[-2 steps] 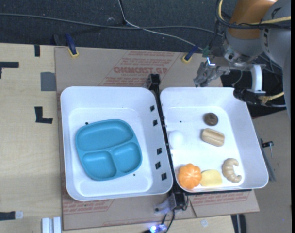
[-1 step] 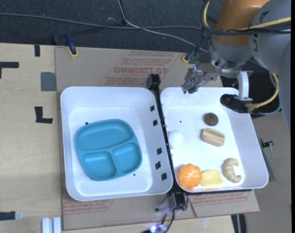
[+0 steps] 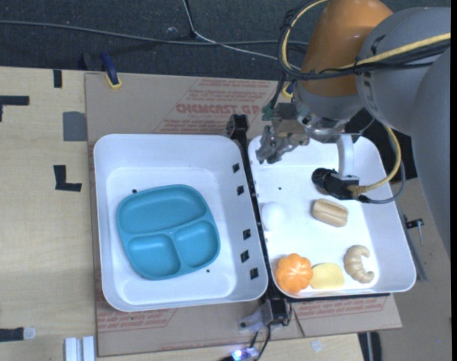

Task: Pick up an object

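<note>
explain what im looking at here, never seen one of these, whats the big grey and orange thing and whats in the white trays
The big grey and orange thing is a robot arm, reaching in from the right. The single camera is fixed above the bench, looking down at a slant. At the arm's tip is a small two-finger gripper, hanging over the far left part of the right bin; nothing is visible between its fingers.

The left bin holds a blue divided plate. The right bin holds toy foods: a bread roll, a croissant, an orange pumpkin-like piece, a pale yellow piece touching it, and a small white object that is hard to identify.
</note>
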